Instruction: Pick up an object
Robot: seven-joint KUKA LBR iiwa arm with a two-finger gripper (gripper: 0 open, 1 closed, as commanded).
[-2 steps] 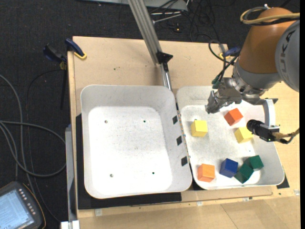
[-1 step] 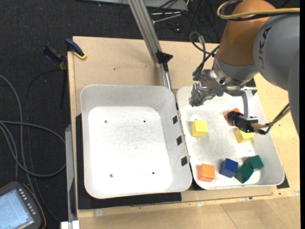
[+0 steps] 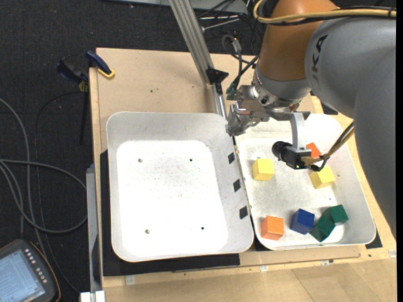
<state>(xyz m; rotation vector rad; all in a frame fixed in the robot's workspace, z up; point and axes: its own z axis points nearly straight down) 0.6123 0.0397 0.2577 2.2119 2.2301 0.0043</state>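
Observation:
Several small blocks lie in the right bin. A yellow cube sits near its middle left and a second yellow cube lies further right. Along the front are an orange cube, a blue cube and two green blocks. An orange-red piece peeks out beside a black part of the arm. My gripper hangs over the far left corner of the right bin, above and behind the near yellow cube, with nothing visibly held.
The left bin lies beside the right one, their rims meeting under the gripper. A slanted metal rail runs down to the bins' back edge. A blue and yellow clamp sits at the bench's far left corner.

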